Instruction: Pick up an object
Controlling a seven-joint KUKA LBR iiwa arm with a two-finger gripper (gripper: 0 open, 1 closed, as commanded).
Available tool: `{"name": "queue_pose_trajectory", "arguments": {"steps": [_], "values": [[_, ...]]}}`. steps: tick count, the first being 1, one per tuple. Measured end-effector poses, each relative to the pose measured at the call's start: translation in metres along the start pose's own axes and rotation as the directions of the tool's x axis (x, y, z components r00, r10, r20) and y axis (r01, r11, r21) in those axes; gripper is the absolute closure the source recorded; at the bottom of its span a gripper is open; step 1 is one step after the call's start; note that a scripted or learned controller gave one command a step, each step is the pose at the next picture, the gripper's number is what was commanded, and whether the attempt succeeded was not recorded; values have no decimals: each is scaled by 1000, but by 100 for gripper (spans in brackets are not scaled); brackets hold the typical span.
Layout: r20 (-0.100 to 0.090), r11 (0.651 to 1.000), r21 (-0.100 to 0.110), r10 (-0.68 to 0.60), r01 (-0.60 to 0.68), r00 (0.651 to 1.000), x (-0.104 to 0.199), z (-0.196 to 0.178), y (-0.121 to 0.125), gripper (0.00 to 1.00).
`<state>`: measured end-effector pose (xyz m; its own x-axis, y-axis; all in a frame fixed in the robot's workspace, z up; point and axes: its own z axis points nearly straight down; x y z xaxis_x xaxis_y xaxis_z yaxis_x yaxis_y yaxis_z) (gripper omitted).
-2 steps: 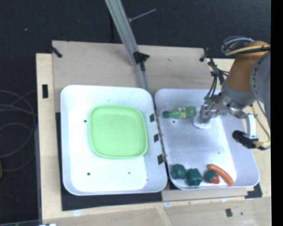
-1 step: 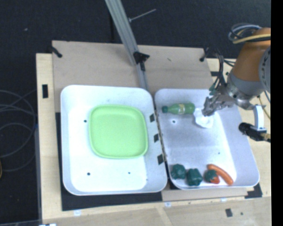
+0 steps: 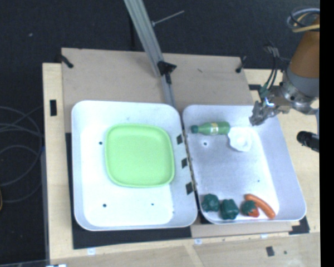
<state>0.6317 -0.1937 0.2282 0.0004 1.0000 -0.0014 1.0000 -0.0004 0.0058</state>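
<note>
**Fig. — Arm at far rim of right bin, no object in grasp**

While the gripper hangs over the far right rim of the right bin, it is too small and blurred to show whether the jaws stand apart or together; cannot tell.

Nearest candidates: white crumpled object just beside the gripper, w/ green bottle lying on its side next to it.

Risks, as judged: the white object looks soft and may slip or deform under a pinch; the bottle may roll if nudged; a descent this close to the bin wall may strike the rim.

Counts: 2 white bins; 1 green plate in left bin; right bin holds 1 bottle, 1 white object, 3 dark green pieces and 1 orange-red piece along the near edge.
</note>
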Motion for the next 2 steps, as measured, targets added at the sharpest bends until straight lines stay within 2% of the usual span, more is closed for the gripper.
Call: {"name": "queue_pose_trajectory", "arguments": {"steps": [1,2], "values": [[0,1000,0,-1,1,1000,-1,-53,1,100],[-2,1000,4,-3,3,1000,57,-48,-18,100]]}}
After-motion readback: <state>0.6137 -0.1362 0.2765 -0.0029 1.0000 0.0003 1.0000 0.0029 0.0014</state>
